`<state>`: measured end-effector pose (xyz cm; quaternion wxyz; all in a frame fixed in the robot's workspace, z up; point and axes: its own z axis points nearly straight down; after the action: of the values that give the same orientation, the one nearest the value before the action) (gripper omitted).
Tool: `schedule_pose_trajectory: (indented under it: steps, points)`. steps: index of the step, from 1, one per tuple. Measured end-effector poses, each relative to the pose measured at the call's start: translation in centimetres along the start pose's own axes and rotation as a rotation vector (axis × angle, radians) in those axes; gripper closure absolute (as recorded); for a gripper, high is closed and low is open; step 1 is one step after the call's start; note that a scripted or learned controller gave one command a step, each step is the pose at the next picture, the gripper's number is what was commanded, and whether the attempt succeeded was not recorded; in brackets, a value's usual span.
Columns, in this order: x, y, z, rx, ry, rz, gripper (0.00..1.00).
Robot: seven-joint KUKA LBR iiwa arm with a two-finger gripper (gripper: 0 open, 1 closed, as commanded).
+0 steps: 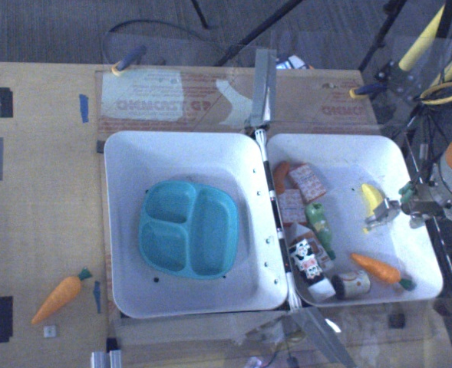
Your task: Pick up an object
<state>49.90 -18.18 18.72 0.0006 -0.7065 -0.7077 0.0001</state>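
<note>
Over the right bin (410, 167), the claw (381, 219) hangs beside a yellow banana (372, 197); its spread cannot be told.

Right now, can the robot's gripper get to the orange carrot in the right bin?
Probably yes. The gripper hangs above the carrot, with bare bin floor between them and nothing lying on top of it.

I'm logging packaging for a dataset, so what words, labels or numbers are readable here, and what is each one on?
Nothing here reads with certainty.
Cardboard sheet behind the left bin: large red print, upside down and blurred, not legible.
Cardboard behind the right bin: red print, upside down, too blurred.
Red and white packets in the right bin: patterned print, too small.
Black and white carton: markings, no readable text.
</note>
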Motion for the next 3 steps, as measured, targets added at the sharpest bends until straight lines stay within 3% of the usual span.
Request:
schedule_pose_trajectory:
  steps: [1,2,3]
  points:
    - [-2.9,1.5,-9.1,-0.004,-0.002,-0.115,0.0]
    - [-4.2,2.8,-0.6,0.001,0.0,0.342,0.0]
    - [1.2,-2.0,6.6,0.001,0.0,0.165,0.0]
